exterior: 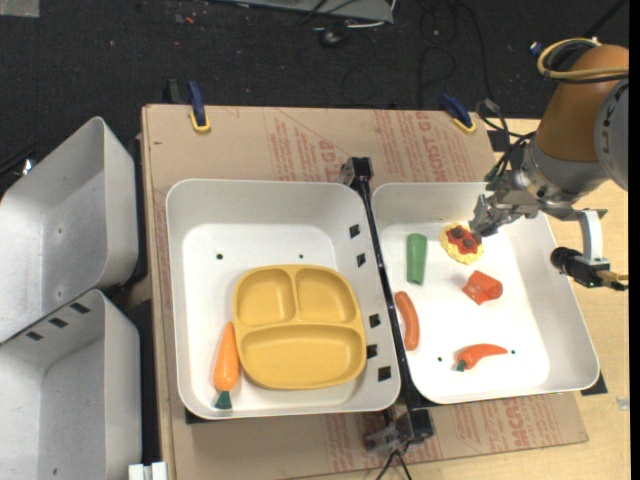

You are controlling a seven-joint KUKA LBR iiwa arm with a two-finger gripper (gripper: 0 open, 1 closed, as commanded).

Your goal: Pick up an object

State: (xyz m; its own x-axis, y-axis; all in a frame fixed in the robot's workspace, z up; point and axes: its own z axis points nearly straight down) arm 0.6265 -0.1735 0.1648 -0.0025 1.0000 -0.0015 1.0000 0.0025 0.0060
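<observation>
Poised low over the far part of the right bin (560, 308), claw (487, 218) tipped down and leftward from the orange-banded arm (580, 108), fingertips just at the upper edge of the yellow pizza-like toy (462, 244). Impossible to tell from this slanted view how the claw stands, wide or narrow: dark parts bunched together, nothing visibly caught between them. Likely target, judging by nearness alone: that yellow toy with red and dark spots, lying flat right beneath and slightly ahead of the claw.

Just beyond it, further left of the claw: a green block (416, 258), upright-looking and apart from the toy. Nearer the viewer from the claw: a red chunk (482, 287), then an orange-red chili (480, 353) well apart, and a sausage (407, 319) hugging the bin's left wall. Well away to the left, in the left bin (190, 268): a yellow divided plate (299, 326) with a carrot (226, 360) beside it.

Probably loose scatter on purpose, giving room for fingers to close around one piece. Flat, thin toy: hard to grip from above, apt to slip.
</observation>
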